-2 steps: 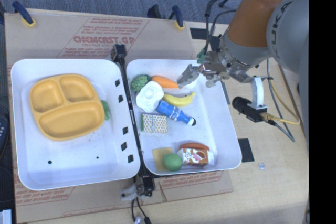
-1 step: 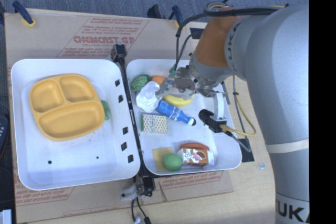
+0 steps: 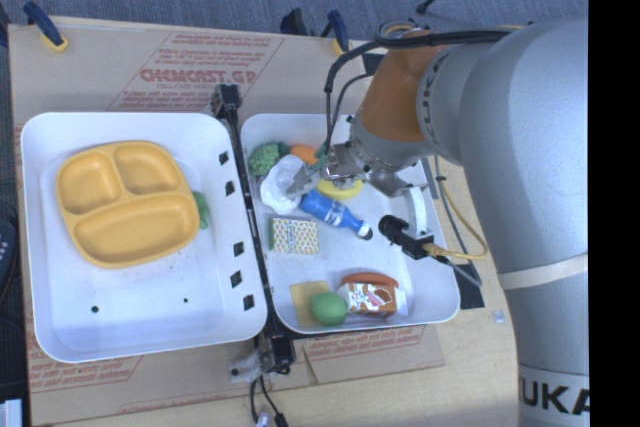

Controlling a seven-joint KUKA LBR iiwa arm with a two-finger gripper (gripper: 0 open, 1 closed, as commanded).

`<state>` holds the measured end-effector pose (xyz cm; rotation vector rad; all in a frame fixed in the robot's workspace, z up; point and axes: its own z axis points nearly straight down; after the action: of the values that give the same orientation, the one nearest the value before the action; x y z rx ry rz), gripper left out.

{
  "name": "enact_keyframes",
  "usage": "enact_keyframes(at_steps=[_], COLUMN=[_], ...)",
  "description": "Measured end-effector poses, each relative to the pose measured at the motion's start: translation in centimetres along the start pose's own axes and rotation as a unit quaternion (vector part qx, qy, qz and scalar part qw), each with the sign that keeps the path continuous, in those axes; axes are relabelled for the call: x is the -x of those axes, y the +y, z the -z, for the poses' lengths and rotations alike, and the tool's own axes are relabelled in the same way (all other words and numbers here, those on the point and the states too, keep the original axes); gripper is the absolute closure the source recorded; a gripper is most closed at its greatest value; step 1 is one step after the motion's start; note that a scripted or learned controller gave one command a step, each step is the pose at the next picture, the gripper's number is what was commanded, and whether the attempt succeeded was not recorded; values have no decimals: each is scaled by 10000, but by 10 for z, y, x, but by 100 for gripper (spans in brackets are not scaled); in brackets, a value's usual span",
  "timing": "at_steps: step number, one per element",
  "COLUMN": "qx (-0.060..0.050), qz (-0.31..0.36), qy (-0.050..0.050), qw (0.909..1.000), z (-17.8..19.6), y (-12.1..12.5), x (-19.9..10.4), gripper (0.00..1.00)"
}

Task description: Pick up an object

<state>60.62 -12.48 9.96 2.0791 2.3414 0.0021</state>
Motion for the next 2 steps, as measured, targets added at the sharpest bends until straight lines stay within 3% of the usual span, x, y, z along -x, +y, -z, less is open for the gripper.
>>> enact_keyframes(at_steps=[1,2], qx=[14,13], qz=[16,16], qy=[-22,-23], qw=[10000,10000], z=[11,11], y=[1,1], x=[2,2], gripper=[100,0])
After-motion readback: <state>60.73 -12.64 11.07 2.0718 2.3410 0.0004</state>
